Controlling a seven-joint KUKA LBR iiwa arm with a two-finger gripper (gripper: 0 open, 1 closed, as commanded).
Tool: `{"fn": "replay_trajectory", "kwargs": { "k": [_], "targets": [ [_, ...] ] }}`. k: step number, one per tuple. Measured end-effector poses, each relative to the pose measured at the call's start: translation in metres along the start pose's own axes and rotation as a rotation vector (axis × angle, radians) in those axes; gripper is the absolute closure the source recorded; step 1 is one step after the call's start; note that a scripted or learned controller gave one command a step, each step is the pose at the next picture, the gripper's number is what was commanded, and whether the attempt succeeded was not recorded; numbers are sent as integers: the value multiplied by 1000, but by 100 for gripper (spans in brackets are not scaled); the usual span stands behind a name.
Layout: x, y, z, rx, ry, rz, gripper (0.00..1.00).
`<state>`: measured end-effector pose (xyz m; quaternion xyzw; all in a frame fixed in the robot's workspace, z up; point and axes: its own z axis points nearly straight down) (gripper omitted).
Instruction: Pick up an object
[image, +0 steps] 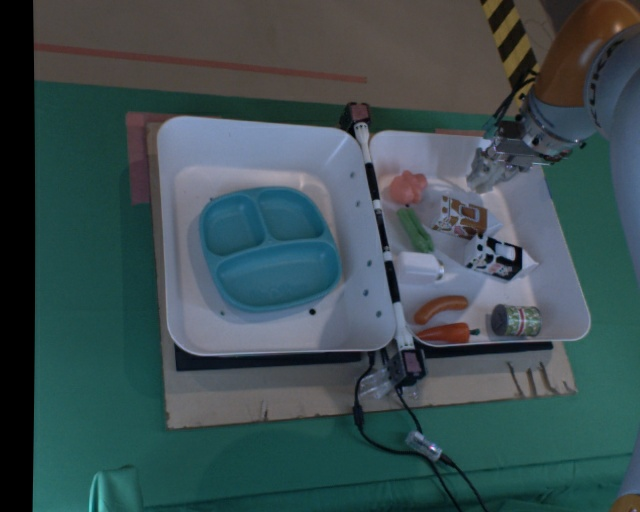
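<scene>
Green cloth covers the surface under both bins. Our jaws hover over the far part of the right bin; we cannot tell whether they stand apart or together, and nothing shows between them. Just beneath lies a brown-patterned carton, likely our target, with a cow-print carton beside it. Nearer the divider rest a pink toy and green pod. A can sits in the near corner. The left bin holds a teal plate, probably for deposits.

Pincer hovers over right bin, seemingly just above brown carton.
</scene>
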<state>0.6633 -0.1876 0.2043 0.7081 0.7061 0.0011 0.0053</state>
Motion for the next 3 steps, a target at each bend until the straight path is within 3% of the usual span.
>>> {"fn": "replay_trajectory", "kwargs": {
  "k": [1,2,3],
  "targets": [
    [0,10,-18,0,2,0,100],
    [0,39,-98,1,1,0,100],
    [-1,13,-124,3,2,2,100]
  ]
}}
